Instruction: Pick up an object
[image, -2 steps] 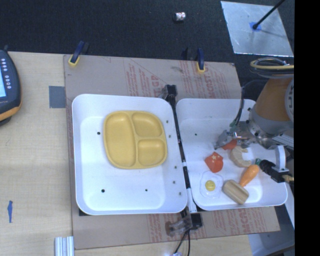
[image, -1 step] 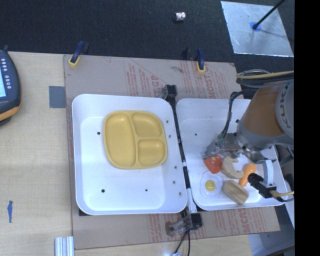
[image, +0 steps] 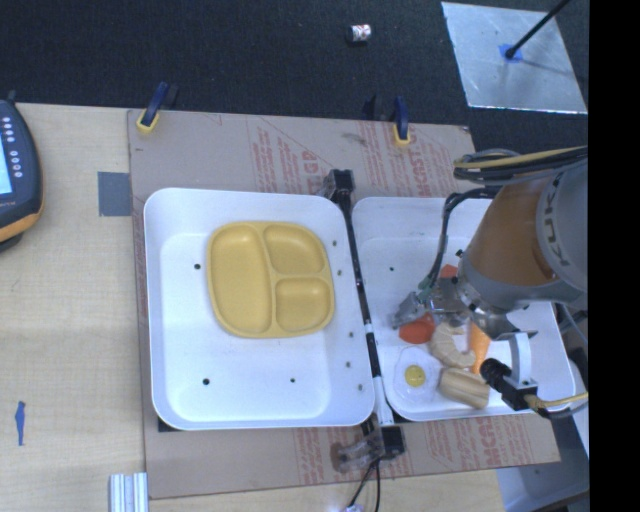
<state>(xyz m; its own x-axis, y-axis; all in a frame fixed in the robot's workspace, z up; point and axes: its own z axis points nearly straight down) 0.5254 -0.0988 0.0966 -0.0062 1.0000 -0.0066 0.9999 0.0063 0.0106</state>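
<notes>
Reaching down into the right bin (image: 400, 225), the arm (image: 520, 235) carries its claw (image: 440, 303) low over a small heap of toy food near that bin's front; the wrist hides the tips, so whether it is spread or closed, or has anything, I cannot tell. Just beside the claw lies a red piece (image: 416, 329), touching or nearly touching a pale beige chunk (image: 452, 345) with an orange sliver (image: 480, 349) against it. In front of these sit a fried-egg piece (image: 414, 377) and a tan block (image: 466, 387). All look like light, rigid, smooth plastic or wood, likely to skid or pop out if pinched off-centre. The tan block seems the easiest grip, taken across its short sides; the flat egg offers little to hold. The left bin (image: 180, 390) holds a yellow divided plate (image: 270, 278).
</notes>
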